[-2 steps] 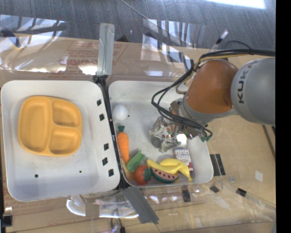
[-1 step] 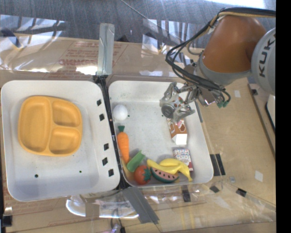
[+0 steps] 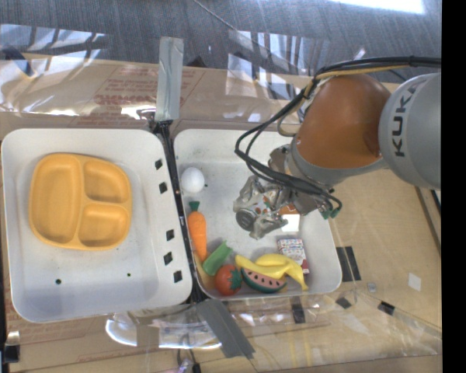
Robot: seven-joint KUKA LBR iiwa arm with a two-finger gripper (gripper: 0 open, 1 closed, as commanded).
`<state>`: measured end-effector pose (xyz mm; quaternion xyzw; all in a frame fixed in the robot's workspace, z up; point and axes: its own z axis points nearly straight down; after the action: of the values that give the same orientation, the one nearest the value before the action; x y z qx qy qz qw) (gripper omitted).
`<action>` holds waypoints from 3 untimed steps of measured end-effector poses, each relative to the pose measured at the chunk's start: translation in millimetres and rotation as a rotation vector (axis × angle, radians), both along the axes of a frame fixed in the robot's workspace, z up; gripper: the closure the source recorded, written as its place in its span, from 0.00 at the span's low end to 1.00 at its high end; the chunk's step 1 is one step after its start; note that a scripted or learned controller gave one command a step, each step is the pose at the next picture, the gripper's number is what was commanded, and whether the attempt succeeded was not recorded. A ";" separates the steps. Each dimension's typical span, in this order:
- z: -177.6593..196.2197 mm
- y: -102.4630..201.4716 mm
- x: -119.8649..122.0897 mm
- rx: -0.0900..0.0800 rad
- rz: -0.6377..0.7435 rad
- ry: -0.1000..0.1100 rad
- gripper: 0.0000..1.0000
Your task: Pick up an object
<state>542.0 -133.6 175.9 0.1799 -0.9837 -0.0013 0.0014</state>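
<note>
The tool (image 3: 260,207) is seen low in the right bin (image 3: 320,243), near its middle, though whether it is open or closed cannot be told. A white ball (image 3: 193,179) is found at ten o'clock from it, a carrot (image 3: 197,233) at eight, and a banana (image 3: 279,266), melon slice (image 3: 262,279) and tomato (image 3: 227,279) toward six. A yellow tray (image 3: 79,200) is held in the left bin (image 3: 31,286), at nine o'clock.

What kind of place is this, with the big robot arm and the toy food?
Probably a robot lab. A grey and orange arm reaches over two white bins on a bench; one holds toy food like a carrot and banana, the other a yellow tray.
</note>
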 end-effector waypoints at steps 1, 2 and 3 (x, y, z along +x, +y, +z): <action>38.4 -22.6 82.3 -0.003 0.049 -0.008 1.00; 34.5 35.4 4.1 -0.001 0.071 -0.005 1.00; -81.2 21.5 -8.2 -0.004 0.243 -0.010 1.00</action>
<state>533.8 -112.1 94.6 0.2979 -0.9546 0.0016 -0.0032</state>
